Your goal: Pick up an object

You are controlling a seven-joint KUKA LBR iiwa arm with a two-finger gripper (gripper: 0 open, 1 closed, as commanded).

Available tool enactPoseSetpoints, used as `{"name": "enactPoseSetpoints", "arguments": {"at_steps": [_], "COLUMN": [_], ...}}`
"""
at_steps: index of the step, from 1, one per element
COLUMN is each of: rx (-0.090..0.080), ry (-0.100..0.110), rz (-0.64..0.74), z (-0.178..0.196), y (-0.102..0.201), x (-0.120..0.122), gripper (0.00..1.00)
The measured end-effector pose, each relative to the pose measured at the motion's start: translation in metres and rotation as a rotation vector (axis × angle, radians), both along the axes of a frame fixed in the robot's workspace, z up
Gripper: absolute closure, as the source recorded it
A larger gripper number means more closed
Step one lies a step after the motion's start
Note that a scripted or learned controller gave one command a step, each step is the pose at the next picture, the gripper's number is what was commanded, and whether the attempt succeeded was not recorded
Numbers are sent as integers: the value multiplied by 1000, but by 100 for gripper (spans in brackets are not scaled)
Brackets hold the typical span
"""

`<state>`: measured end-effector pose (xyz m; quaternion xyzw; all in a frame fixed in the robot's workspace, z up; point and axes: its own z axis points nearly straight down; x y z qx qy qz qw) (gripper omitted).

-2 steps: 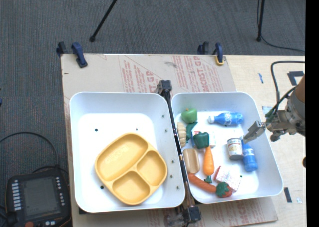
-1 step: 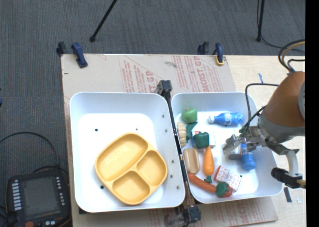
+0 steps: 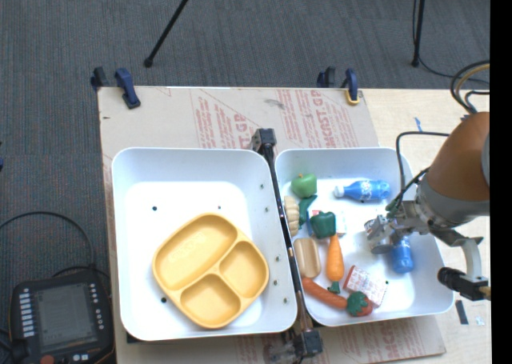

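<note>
Floor: dark grey carpet all around, with a couple of black stand legs [image 3: 178, 12] poking in at the top and a control pendant [image 3: 54, 314] sitting at the bottom left.
Worktop: pale board [image 3: 240, 114] with red printed lettering, blue clamps [image 3: 126, 86] along its far edge.
Left bin: white bin [image 3: 128, 170] holding just a yellow divided plate [image 3: 210, 270], three compartments, sitting a bit toward the near side.
Right bin: white bin [image 3: 424, 298] with all the toy food in it.
Stuff on the left side of that bin: green apple [image 3: 303, 186] near the far wall, a green pepper [image 3: 323, 224] just below it, a tan bread roll [image 3: 306, 258] and an upright-ish carrot [image 3: 334, 258] side by side.
Near edge: a second carrot [image 3: 323, 294] lying at a slant, a strawberry [image 3: 359, 304] right by its tip, and a red and white packet [image 3: 365, 283] touching the strawberry.
Bottles: one blue bottle [image 3: 365, 190] lies on its side at the far end; another blue bottle [image 3: 402, 256] lies right under the arm's tool.
Arm: grey and orange arm [image 3: 460, 174] coming in from the right.
Gripper: gripper [image 3: 387, 232] is down in the right bin, just beside the top of that second blue bottle. Honestly can't tell if it's spread or pinched, too cluttered there, and I can't see anything clearly held.
</note>
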<state>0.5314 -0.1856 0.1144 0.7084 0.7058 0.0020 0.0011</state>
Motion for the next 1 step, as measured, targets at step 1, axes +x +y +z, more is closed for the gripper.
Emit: {"name": "enactPoseSetpoints", "arguments": {"at_steps": [1], "rx": [1], "ry": [6], "rz": [8], "z": [59], "y": [60], "x": [13], "gripper": [100]}}
